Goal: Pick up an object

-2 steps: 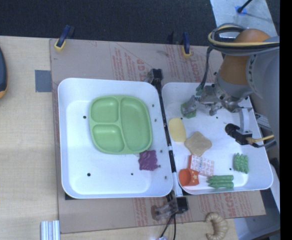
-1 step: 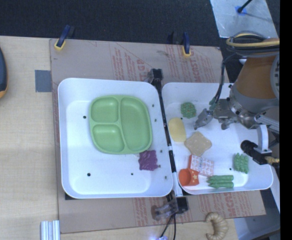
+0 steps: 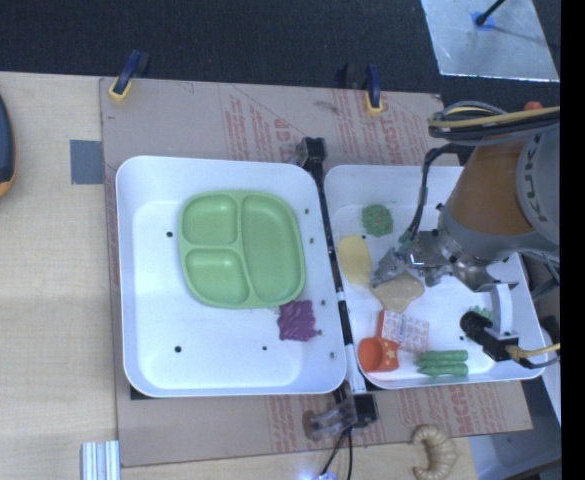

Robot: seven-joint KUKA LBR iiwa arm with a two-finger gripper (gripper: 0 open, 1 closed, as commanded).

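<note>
My gripper point(image 3: 396, 270) is low in the right bin point(image 3: 352, 183), reaching in from the right. It is open, with nothing between its fingers. It hovers just above a beige flat piece point(image 3: 400, 295) and right of a pale yellow item point(image 3: 353, 258). A green round item point(image 3: 377, 219) lies behind it. In front lie a red-and-white packet point(image 3: 404, 329), a small red item point(image 3: 377, 354) and green bean pods point(image 3: 442, 363). The arm's grey and orange wrist point(image 3: 487, 203) covers the right side of the bin.
The left bin point(image 3: 137, 268) holds a green divided plate point(image 3: 242, 249) and a purple lump point(image 3: 297, 320) near its right wall. A black tool part point(image 3: 487, 336) juts over the right bin's front corner. Clamps point(image 3: 372, 93) hold the cardboard at the back.
</note>
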